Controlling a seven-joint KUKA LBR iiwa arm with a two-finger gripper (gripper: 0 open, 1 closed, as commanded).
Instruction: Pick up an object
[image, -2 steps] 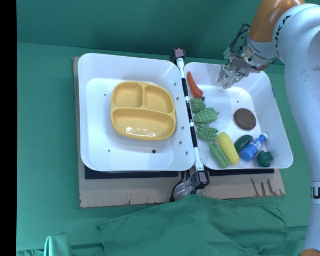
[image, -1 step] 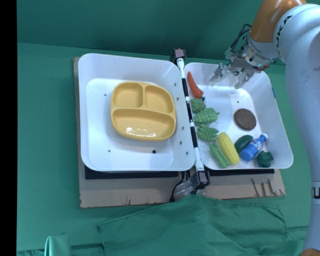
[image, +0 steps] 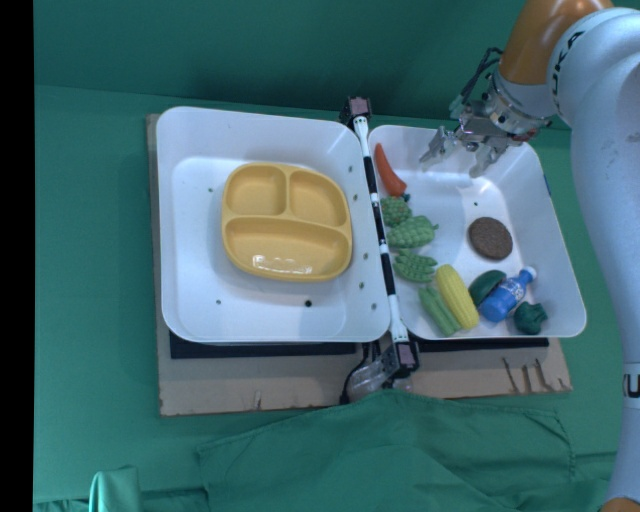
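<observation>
Two white bins on surface (image: 100, 300), side by side: left bin (image: 200, 300) with yellow divided plate (image: 287, 220), right bin (image: 545, 215) with the toy food. Step in hand, judged: approach, nothing lifted yet. Gripper (image: 458, 152) poised over far end of right bin, fingers (image: 436, 148) spread, nothing between them. Candidate objects all nearer the camera than gripper: orange carrot (image: 389, 171) against the divider side of right bin, closest to gripper; brown cookie (image: 490, 237) mid-bin, lying alone with bare floor around it; green vegetables (image: 410, 234) stacked along divider below carrot; yellow corn (image: 457, 295), blue bottle (image: 506, 294) and dark green pieces (image: 529, 318) crowded at near end of right bin. Next move, judged: pick one target, centre over it, descend, close. Cookie flat and isolated, likely hard to pinch; carrot close but tight against bin wall; near-end cluster risks catching neighbours. Arm (image: 600, 150) entering from right of right bin, orange band above wrist, wrist tilted so gripper points down and toward divider.
</observation>
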